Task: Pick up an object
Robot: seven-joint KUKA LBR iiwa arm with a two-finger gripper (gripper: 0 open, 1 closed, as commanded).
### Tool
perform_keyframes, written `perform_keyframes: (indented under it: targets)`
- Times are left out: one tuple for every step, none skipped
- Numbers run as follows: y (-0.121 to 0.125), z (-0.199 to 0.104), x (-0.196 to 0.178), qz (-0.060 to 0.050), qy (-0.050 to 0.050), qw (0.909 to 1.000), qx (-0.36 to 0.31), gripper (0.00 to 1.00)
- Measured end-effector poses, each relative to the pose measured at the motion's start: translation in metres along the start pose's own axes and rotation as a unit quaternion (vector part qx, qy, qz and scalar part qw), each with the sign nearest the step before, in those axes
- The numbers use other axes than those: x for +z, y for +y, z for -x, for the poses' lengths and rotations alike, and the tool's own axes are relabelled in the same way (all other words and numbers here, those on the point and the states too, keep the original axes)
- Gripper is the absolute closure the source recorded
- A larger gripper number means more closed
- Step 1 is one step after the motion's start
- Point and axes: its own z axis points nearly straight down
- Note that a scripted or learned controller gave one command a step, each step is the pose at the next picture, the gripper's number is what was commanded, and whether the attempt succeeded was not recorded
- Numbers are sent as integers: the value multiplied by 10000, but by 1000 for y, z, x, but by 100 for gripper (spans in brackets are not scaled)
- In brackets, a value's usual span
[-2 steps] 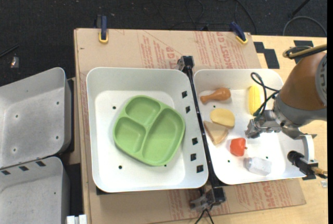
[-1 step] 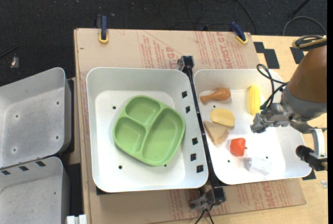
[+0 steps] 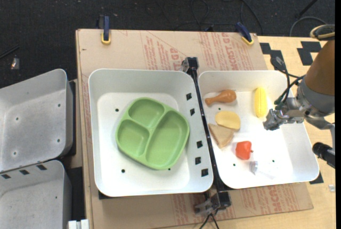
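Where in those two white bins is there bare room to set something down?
Left bin: only strips around the green plate. Right bin: bare floor at its right and near-right, beyond the red piece and gripper. Its left half is crowded: drumstick, corn, yellow piece, tan wedge.

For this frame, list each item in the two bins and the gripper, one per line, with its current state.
Green three-compartment plastic plate: flat in the left bin, holding nothing.
Brown toy drumstick: lying in the right bin.
Yellow toy corn cob: lying lengthwise, untouched.
Yellow rounded toy piece: resting against the tan wedge.
Tan toy wedge: lying flat.
Red toy pepper: resting alone.
Gripper: over the right bin, beside the corn, holding nothing visible.
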Motion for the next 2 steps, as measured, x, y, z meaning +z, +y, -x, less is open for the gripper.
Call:
perform_keyframes:
  targets:
    - [1, 0, -25, -3, 1, 10000, -1, 100]
    - [15, -53, -16, -19, 13, 10000, -25, 100]
